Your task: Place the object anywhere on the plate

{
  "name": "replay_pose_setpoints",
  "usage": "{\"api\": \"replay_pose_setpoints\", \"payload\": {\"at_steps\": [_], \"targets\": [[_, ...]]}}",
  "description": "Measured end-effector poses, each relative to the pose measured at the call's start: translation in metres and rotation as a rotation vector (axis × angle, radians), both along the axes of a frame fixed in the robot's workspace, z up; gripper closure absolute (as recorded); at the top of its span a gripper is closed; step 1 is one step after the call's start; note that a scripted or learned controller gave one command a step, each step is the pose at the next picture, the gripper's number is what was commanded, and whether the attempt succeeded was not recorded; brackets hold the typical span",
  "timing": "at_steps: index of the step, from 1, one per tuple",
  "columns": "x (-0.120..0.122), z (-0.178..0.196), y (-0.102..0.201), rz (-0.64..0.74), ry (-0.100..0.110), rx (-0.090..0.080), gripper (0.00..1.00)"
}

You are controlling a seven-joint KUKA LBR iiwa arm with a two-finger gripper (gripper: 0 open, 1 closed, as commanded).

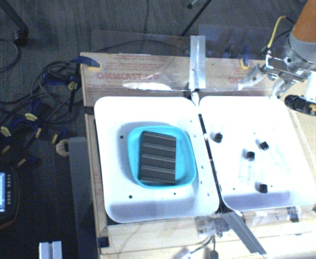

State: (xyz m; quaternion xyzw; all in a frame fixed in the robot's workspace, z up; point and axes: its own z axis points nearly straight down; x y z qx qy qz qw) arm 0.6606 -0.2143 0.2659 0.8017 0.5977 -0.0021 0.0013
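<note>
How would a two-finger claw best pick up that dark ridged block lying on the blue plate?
Probably from straight above, closing across the two long sides of the dark block. It lies flat inside the blue plate, whose raised rim blocks a sideways approach, and its long sides look straight and parallel, the narrower span to squeeze.

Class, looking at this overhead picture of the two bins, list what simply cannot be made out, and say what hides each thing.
- Pincer: small and blurred at the camera view's upper right; its state is unreadable.
- Arm: cut off by the right edge.
- Small dark pieces in the right bin: too tiny to identify.
- Blue plate: middle covered by the dark ridged block.
</note>
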Motion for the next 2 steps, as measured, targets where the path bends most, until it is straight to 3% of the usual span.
{"api": "replay_pose_setpoints", "payload": {"at_steps": [1, 2], "targets": [[-0.096, 0.019, -0.001, -0.028, -0.001, 0.003, 0.00], [-0.069, 0.041, 0.029, -0.110, -0.001, 0.003, 0.00]]}}
